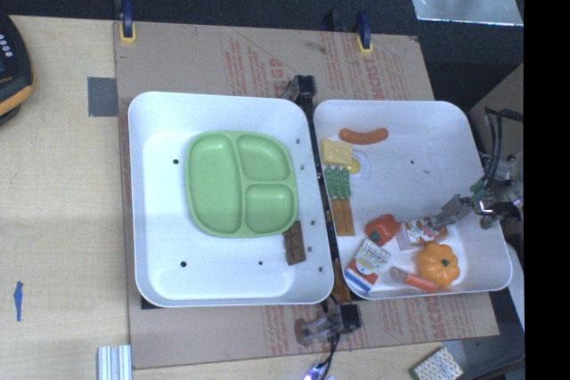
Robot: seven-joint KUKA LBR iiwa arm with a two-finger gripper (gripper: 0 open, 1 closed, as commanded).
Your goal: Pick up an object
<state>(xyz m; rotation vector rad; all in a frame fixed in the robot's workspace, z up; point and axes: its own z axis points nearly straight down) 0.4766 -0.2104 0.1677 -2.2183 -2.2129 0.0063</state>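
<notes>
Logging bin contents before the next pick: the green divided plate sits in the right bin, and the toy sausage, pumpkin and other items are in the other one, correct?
Not quite. The camera view shows the green divided plate in the left bin, not the right. The sausage, pumpkin and other items are in the other one, the right bin.

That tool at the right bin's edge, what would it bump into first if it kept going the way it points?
Probably the small red-and-white packet just left of the tool, with the red pepper beyond; height is hard to judge.
</notes>
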